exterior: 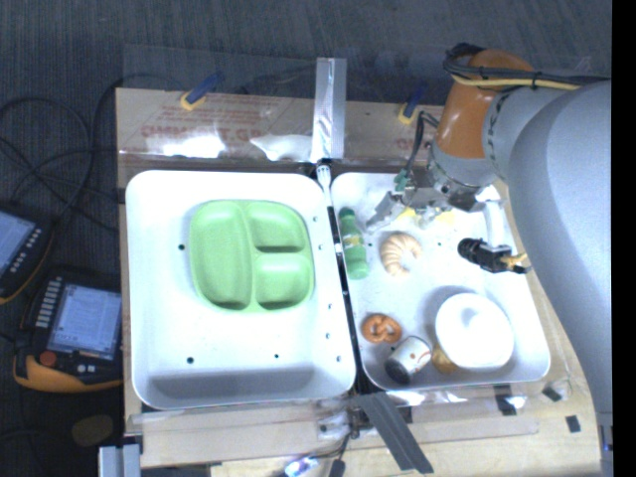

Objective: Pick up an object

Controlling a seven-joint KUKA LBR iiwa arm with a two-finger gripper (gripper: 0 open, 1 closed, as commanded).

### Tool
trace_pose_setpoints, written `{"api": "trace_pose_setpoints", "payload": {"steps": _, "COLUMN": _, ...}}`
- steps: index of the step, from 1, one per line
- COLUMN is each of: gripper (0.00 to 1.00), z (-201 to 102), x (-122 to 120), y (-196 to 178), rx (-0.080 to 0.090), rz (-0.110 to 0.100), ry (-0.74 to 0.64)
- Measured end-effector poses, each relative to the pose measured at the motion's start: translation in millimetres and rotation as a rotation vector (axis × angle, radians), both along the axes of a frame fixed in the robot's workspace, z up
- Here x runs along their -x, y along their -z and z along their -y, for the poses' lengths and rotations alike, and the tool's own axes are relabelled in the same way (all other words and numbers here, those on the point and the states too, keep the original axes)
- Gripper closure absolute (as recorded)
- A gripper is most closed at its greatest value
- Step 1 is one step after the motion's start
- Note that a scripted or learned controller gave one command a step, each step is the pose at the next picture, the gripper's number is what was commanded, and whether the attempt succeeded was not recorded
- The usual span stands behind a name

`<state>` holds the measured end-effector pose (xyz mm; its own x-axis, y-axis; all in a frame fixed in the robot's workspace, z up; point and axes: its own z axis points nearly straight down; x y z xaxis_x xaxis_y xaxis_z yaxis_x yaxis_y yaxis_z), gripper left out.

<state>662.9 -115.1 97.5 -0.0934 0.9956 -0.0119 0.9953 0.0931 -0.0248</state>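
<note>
My gripper (391, 207) hangs low over the back of the right bin (532, 361), just above and left of a pale croissant-shaped pastry (400, 251). Nothing shows in its grasp. A green bottle (351, 239) lies along the bin's left wall, close to the gripper's tip. Toward the front sit a brown pretzel-like piece (379, 328), a small grey cup on its side (407, 357) and a white upturned bowl (474, 330).
The left bin (159, 366) holds a green divided plate (250, 253). A ridge (338, 296) separates the two bins. The arm's grey body (566, 217) covers the right bin's far right side. A metal upright (329, 107) stands behind the bins.
</note>
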Motion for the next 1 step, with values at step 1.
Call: {"api": "trace_pose_setpoints", "payload": {"steps": 1, "gripper": 0.00, "z": 0.6, "x": 33.3, "y": 7.8, "rx": -0.011, "rz": 0.032, "ry": -0.259}}
